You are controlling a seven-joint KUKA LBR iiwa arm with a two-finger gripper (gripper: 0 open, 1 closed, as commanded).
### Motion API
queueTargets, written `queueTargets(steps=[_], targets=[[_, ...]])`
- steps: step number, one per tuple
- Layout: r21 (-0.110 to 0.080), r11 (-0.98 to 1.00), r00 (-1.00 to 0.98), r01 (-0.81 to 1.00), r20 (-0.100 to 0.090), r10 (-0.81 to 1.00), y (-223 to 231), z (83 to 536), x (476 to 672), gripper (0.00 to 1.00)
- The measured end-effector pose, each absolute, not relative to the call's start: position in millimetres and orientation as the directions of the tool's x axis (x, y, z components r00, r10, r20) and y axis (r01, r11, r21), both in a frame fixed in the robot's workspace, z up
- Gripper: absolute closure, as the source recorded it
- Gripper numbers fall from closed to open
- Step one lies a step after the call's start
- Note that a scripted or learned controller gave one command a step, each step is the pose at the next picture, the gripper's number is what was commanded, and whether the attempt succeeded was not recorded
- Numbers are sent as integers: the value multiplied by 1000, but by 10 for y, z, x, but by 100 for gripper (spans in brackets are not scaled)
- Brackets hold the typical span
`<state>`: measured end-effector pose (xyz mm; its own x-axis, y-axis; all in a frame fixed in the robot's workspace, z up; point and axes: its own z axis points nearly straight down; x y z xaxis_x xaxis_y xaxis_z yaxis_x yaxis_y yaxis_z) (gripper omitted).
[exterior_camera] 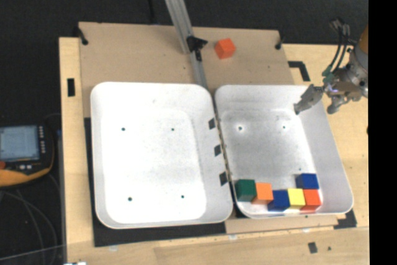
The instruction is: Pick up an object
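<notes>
End effector hangs over the top right corner of the right bin, fingers spread, nothing btwn them. Step, as I judge it: approach, no grasp yet. Blocks sit bunched along the bin's near edge, well apart from me: green, orange, blue, yellow, w/ more beside. One orange cube lies on the desk behind the bins. Next: travel to the cluster, pick an outer block, e.g. green, and drop fingers either side.
</notes>
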<state>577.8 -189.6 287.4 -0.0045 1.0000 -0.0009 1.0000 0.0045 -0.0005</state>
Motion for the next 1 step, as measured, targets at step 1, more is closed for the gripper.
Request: queueTargets(steps=[1], targets=[[-7, -2, 2, 1000, 0, 1000, -1926, 1332, 5664, 0]])
